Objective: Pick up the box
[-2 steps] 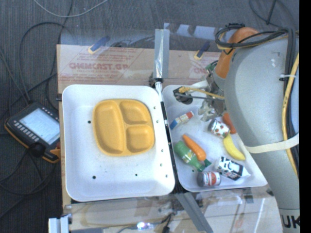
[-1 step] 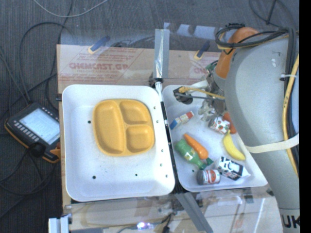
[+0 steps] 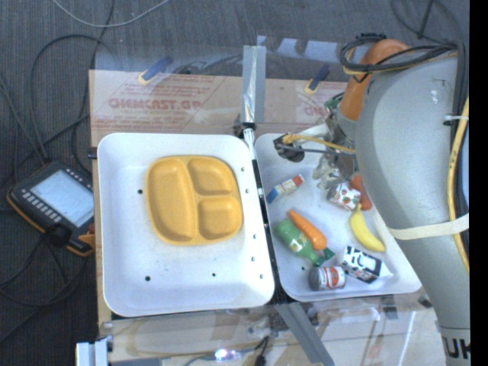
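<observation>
We see the box point(image 3: 361, 264) lying unlifted in the right bin point(image 3: 396, 284); the end effector point(image 3: 329, 170) hovers farther back, its opening unclear to us.

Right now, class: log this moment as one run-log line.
task: pick up box | gripper: over right bin, above small carton | box: lying near bin's front | left bin: yellow tray
</observation>
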### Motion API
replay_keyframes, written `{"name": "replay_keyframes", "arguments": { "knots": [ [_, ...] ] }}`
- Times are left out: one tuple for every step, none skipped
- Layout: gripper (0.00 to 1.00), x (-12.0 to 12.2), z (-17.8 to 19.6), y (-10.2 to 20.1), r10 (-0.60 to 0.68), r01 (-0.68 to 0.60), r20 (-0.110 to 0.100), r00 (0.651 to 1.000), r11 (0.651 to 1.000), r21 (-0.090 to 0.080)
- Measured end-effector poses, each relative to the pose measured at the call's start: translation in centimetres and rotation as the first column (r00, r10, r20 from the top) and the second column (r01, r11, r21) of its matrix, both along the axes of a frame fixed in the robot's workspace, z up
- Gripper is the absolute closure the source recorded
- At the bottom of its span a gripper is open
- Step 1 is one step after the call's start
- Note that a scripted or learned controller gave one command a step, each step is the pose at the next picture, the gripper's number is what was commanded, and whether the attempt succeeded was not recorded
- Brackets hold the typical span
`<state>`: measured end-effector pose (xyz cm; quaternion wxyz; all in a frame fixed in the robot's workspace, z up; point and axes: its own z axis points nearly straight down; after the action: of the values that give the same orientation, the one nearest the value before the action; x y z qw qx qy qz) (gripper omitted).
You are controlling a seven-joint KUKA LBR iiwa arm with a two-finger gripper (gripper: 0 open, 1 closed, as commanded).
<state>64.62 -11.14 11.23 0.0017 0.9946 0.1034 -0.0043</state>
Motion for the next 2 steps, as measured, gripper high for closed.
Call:
{"name": "replay_keyframes", "arguments": {
  "knots": [
    [0.0,0.0,0.01,-0.03,0.0,0.0,0.0,1.0,1.0,-0.002],
    [1.0,-0.07,0.84,-0.02,0.002,-0.002,-0.004,1.0,1.0,-0.002]
  ]
}}
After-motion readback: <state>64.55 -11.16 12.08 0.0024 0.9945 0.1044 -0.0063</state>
